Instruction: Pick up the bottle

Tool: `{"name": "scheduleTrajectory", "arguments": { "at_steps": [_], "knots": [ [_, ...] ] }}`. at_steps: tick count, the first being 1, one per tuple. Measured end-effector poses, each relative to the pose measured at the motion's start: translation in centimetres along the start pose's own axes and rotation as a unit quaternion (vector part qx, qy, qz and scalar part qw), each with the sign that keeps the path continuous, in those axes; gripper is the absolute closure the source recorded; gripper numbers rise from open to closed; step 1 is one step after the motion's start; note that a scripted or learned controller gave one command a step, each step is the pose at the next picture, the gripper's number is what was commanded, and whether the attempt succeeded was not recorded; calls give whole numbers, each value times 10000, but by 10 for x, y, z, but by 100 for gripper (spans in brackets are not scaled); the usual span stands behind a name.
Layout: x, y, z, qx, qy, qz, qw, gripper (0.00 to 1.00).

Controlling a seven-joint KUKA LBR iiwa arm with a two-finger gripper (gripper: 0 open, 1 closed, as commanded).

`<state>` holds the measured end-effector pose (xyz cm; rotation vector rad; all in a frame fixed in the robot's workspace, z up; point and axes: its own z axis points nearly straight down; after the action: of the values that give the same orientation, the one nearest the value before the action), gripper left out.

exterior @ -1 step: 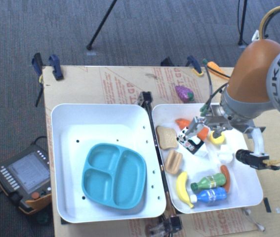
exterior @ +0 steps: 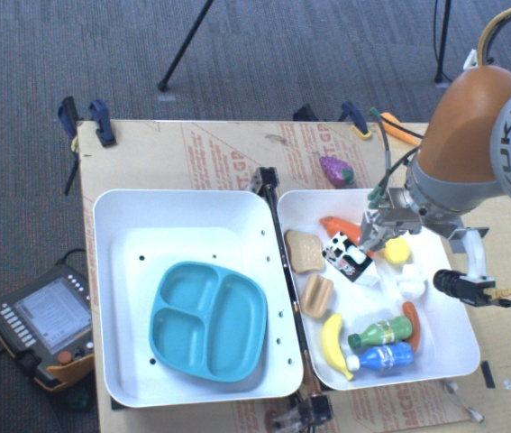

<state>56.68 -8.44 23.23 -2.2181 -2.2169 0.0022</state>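
The bottle to pick could be either of 2 lying side by side in the right bin (exterior: 453, 354): the green bottle (exterior: 383, 334) and, just below it nearer the front wall, the blue bottle (exterior: 383, 359). Both lie flat with caps pointing left, toward the banana (exterior: 332, 344), which curves just beside them; a red sausage (exterior: 410, 325) touches the green bottle's right end.

To grasp well, I judge the gripper (exterior: 374, 234) should travel from the back of the bin toward the front, then turn so the jaws straddle the green bottle across its narrow width, not along its length. Coming down over the bottle's middle keeps clear of the banana and the sausage. The blue bottle sits close enough that 1 finger must slip between the 2.

The arm reaches in from the right, its orange band above the wrist, and the gripper hangs over the black-and-white carton (exterior: 347, 256), well behind the bottles. Whether the jaws stand apart or together I cannot tell.
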Motion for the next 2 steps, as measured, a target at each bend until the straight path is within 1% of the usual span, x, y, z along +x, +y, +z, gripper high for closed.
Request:
{"name": "scheduleTrajectory", "arguments": {
  "at_steps": [1,2],
  "knots": [
    [-21,-34,-109,-22,-11,1623,9867,100],
    [-91,-91,-187,-33,-11,2745,9616,100]
  ]
}}
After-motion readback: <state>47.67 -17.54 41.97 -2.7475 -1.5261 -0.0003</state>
